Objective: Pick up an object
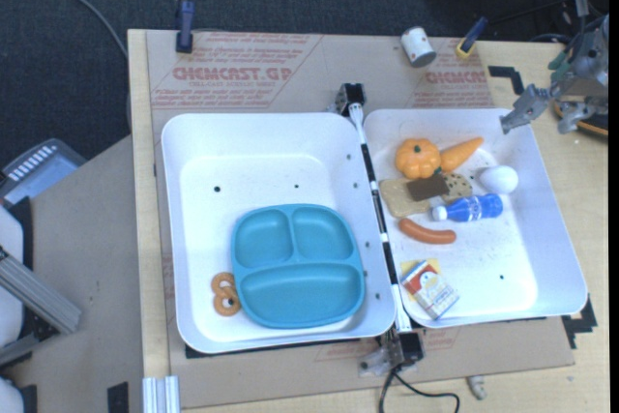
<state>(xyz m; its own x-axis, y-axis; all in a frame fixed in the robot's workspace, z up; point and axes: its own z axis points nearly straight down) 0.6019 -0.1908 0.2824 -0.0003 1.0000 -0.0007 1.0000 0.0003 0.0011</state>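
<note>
Whether the jaws are apart or together cannot be told; the gripper (530, 106) is seen at the upper right corner of the right bin (542, 237), above the rim, with nothing held. The toys are clustered in that bin's upper left: an orange pumpkin (418, 158), a carrot (460, 152), a white egg (499, 179), a blue bottle (471, 208) and a sausage (427, 231). The egg, nearest and at the cluster's edge, would be best approached from directly above, descent being made with the neighbouring bottle kept clear.

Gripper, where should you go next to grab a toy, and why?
Probably leftward and down toward the egg. The gripper hangs over the right bin's far corner holding nothing, and the egg is the nearest toy.
</note>
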